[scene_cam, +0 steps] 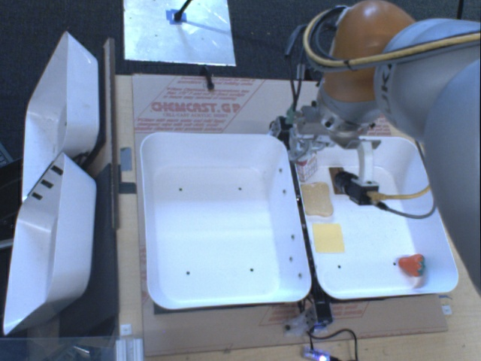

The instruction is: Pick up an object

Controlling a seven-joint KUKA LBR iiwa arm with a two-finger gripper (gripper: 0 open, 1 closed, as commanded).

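A shiny square metal plate lies at twelve o'clock. Two spare white plastic tubs lean at nine o'clock, beside the brown cardboard sheet.

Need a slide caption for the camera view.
KUKA end effector lowered at right bin's far-left corner, above toast slice, cheese square, strawberry.
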